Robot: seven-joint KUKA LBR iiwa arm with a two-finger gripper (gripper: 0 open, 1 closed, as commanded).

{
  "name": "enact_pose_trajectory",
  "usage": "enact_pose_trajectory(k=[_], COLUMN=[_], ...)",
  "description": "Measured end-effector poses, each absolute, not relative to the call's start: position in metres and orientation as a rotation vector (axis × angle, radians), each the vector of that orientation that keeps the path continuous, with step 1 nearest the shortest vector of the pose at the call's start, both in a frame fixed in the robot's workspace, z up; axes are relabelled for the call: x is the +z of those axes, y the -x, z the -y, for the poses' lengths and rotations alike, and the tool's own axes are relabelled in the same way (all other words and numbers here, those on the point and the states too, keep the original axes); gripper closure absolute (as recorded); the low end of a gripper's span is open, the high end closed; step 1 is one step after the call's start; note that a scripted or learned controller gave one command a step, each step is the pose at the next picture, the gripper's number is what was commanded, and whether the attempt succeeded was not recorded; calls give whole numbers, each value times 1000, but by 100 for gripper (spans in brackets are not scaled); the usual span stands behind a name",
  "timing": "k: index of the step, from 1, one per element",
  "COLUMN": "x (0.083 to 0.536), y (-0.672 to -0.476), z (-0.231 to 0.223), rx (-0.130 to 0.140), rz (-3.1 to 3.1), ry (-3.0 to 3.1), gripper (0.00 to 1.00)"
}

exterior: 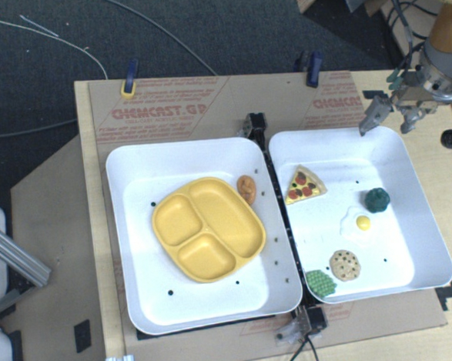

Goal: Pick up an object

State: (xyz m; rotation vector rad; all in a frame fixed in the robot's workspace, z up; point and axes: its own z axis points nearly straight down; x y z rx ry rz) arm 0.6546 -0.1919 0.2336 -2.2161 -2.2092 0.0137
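Note:
My gripper (389,121) hangs over the far rim of the right bin (420,201), its two fingers spread open with nothing between them. In that bin lie a pizza slice (303,185), a dark green broccoli piece (377,199), a fried egg (358,222), a cookie (345,265) and a green waffle-like piece (320,283). The broccoli is the nearest item, below and slightly left of the gripper. A small brown piece (246,187) rests in the left bin (141,297), beside the yellow tray.
A yellow three-compartment tray (207,228) lies in the left bin. Blue clamps (129,79) (311,68) hold the cardboard sheet at the back. A black bracket (255,125) sits between the bins at the far side.

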Motion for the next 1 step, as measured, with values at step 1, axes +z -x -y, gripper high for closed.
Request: enact_pose_trajectory(k=[1], x=[244], y=[-657], z=[191], rx=[1], rz=[2222], ry=[2221], gripper=[0])
